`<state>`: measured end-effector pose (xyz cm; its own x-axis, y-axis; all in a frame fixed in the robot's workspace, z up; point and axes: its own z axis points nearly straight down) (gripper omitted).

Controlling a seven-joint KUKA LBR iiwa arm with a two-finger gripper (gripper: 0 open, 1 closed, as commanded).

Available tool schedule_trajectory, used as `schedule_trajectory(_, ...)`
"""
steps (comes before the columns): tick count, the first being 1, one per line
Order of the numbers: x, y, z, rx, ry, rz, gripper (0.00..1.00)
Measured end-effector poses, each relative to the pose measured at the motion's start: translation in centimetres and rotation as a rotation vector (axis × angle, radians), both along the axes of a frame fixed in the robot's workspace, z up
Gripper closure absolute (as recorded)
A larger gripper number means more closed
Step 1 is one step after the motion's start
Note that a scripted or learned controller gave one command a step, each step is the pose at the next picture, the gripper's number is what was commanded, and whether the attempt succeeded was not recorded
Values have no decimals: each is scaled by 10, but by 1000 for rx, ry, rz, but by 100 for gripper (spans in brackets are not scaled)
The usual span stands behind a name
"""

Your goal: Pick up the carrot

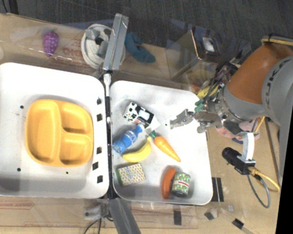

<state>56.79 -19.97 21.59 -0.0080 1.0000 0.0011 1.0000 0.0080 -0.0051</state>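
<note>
carrot (166, 147) beside banana (138, 153), bottle (127, 139) | jaws (181, 118) above-right — grip state unclear

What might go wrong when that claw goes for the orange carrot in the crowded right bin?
1. The orange plastic carrot lies right beside the yellow banana and blue bottle, so the claw might nudge or grab a neighbour instead.
2. The carrot lies slanted and tapers to a point, so it could slip out.
3. The claw hovers up and right of the carrot; descending there would miss.
</note>
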Motion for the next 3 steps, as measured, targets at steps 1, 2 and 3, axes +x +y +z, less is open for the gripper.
schedule_trajectory(1, -10, 11, -123, -1, 0, -89, 0)
schedule_trajectory(2, -10, 11, -114, 0, 2, -86, 100)
schedule_trajectory(3, 29, 11, -18, -1, -4, 75, 100)
